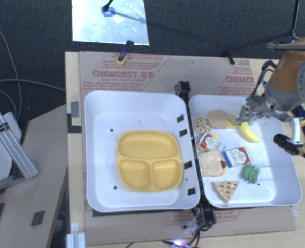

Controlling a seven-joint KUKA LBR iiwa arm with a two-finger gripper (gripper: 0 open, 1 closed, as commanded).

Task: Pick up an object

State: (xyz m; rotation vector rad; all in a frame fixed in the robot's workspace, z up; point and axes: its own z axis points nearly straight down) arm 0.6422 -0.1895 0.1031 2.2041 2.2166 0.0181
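The right bin (283, 186) holds several toy foods: a yellow banana (249, 133), a chocolate-chip cookie (200, 124), a tan round piece (218, 119), a red and white carton (209, 141), a blue and white carton (237, 156), a bread slice (211, 164), green broccoli (251, 173) and a pizza slice (226, 190). My gripper (247, 115) hangs low over the bin's far right part, right at the banana's upper end and beside the tan piece. Nothing is visibly lifted.
The left bin (98, 138) carries a yellow divided tray (150, 159). Black clips run along the seam between the bins (186, 133). The grey arm (292, 81) with its orange band leans in over the right bin's far corner. A black part (286, 142) juts over the right rim.
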